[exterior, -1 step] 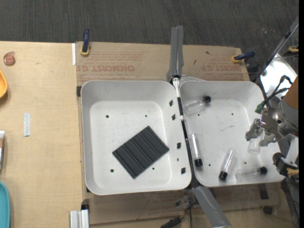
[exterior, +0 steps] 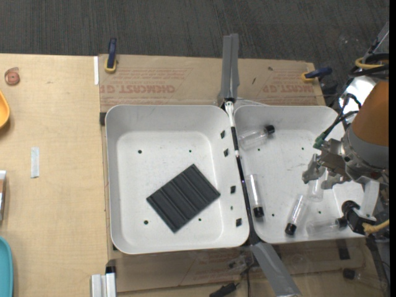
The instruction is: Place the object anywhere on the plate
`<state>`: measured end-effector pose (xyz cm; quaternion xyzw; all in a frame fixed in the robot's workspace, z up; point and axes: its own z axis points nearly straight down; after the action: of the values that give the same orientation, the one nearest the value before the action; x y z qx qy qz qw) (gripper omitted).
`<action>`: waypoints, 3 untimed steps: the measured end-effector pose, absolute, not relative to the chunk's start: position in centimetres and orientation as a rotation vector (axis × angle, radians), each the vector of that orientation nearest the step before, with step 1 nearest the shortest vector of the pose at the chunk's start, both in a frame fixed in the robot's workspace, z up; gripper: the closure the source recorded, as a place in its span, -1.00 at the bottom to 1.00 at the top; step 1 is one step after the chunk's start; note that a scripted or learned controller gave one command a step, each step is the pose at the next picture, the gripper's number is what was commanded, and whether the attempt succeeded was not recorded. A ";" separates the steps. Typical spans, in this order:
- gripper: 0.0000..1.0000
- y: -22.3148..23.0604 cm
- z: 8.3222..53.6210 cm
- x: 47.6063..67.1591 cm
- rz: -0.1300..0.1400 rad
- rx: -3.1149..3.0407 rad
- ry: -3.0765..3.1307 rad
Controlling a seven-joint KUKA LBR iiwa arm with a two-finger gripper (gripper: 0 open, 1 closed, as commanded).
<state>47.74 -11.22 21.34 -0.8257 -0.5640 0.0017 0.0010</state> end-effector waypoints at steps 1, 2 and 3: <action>1.00 -1.7 21.0 47.8 0.007 -2.470 -1.938; 1.00 6.2 19.0 54.0 0.008 -2.413 -2.010; 1.00 12.7 19.2 59.3 0.007 -2.019 -2.406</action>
<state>59.29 12.70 19.24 -0.6427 -0.7661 0.0024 0.0004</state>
